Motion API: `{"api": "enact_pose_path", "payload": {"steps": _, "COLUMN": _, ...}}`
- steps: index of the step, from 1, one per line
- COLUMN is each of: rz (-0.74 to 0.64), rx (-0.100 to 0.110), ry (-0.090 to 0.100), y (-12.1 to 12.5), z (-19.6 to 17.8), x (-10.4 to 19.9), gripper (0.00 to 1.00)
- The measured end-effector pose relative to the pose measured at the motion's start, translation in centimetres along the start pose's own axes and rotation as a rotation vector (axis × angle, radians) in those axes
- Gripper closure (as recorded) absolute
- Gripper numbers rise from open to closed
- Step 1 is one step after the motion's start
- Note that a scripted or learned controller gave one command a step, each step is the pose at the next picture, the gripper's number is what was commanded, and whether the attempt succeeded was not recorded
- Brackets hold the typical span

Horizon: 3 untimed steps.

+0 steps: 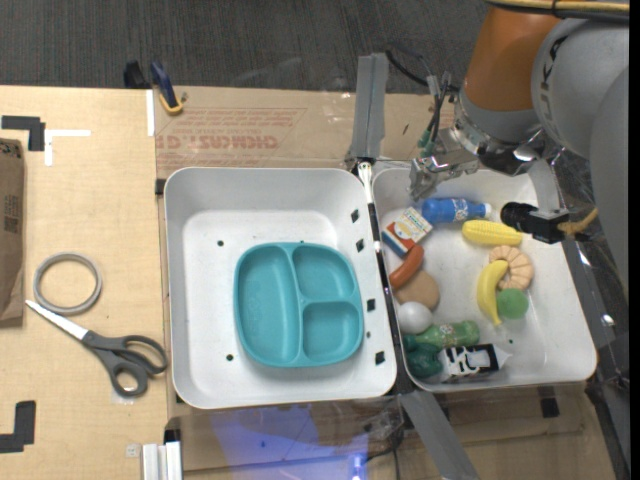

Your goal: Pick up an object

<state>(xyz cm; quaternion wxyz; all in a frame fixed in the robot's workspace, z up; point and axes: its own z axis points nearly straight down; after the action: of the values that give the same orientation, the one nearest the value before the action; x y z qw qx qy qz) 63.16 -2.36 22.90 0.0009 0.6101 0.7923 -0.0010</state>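
Nearest me in the right bin [575, 363] a green bottle [437, 339] and a black-and-white carton [470, 360] lie flat against the front wall, the bottle's end touching the carton — my guess is they slid there, and that wall would crowd any grasp on them. Just behind sit a white ball [413, 315] and a brown rounded lump [420, 290], pressed up to the divider beside a red sausage [406, 265]. Toward the middle a banana [487, 290] curves round a green ball [513, 304], with a shrimp-like toy [514, 265] touching its upper end; these three are bunched, so a clean pick there looks awkward to me. Farther back a corn cob [491, 233], a blue bottle [452, 209] and a small white carton [408, 227] lie more loosely, with bare floor beside them. No particular object is named for picking, so any of these would serve; I'd judge the blue bottle the easiest.

The left bin [190, 268] carries a teal divided plate [298, 303], flat and central. On the bench, scissors [105, 348] and a tape roll [67, 282] lie well apart from both bins.

At the far end the gripper [436, 167] hangs over the right bin's back-left corner, just above the blue bottle — the arm leaning in from the right, orange band high. I cannot tell whether it is spread or closed; nothing shows in its grasp.
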Motion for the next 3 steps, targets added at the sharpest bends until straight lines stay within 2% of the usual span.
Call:
{"api": "enact_pose_path", "payload": {"steps": 1, "rz": -0.030, "rx": -0.001, "ry": -0.001, "y": 1.2, "z": -9.4, "x": -6.4, "gripper": 1.00}}
{"api": "enact_pose_path", "payload": {"steps": 2, "rz": 0.003, "rx": -0.019, "ry": -0.008, "y": 0.9, "z": 10.6, "x": -9.4, "gripper": 1.00}}
{"api": "enact_pose_path", "payload": {"steps": 3, "rz": 0.001, "rx": -0.015, "ry": -0.004, "y": 0.9, "z": 10.8, "x": -9.1, "gripper": 0.00}}
